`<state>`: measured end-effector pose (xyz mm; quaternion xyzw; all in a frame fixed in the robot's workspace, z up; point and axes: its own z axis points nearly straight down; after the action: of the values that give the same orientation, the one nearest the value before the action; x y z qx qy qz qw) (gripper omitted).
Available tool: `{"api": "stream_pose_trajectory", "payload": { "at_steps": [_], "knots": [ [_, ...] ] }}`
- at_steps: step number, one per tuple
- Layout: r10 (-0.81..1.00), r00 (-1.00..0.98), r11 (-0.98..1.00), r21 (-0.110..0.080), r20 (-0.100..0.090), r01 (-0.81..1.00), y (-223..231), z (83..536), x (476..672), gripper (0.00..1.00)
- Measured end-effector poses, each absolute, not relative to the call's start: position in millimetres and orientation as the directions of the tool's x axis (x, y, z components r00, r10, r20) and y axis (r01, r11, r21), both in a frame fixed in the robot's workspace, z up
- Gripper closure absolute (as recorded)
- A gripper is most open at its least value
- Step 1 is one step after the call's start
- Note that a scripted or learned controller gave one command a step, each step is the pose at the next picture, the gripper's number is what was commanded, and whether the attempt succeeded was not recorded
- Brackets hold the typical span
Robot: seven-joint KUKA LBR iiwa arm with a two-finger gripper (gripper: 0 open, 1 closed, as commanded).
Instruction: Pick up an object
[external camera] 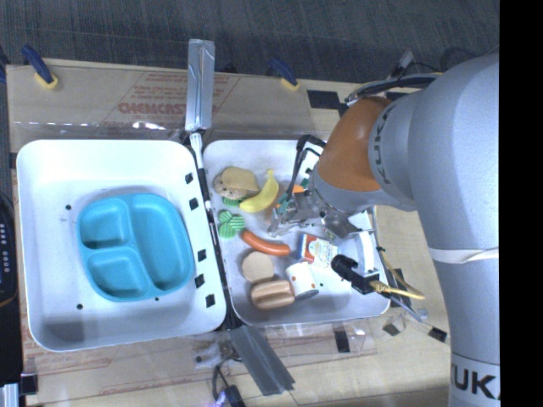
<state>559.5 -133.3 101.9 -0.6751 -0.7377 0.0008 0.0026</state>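
Overhead view of the tabletop [102,100] with two white bins side by side. The left bin [42,176] held a blue divided tray [136,246]. The right bin [254,153] held a cluster of toy foods: a yellow banana [263,195], a brown bread-like piece [237,180], a green ridged item [230,224], an orange-red sausage [265,243], a pale round bun [257,265], a hot dog in a bun [271,292], a small white cup-like item [303,279] and a red-and-white carton [319,250]. The grey arm [441,151], with its orange band [352,151], reached in from the right, and the gripper [293,213] sat low over the middle of the right bin, just beside the banana's lower end and above the sausage; whether it was open or closed could not be told, and no object was seen in it. The nearest candidates were judged light, rigid, smooth plastic, likely to slip or roll. The banana would best be taken across its narrow mid-section, the sausage across its width at the centre; neighbouring items lay close enough to be nudged
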Motion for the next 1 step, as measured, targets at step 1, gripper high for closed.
{"api": "stream_pose_trajectory", "payload": {
  "at_steps": [1],
  "knots": [
    [0.976,-0.219,0.219,0.000,-0.001,0.976,-117.9,129.8,559.2,1.00]
  ]
}}
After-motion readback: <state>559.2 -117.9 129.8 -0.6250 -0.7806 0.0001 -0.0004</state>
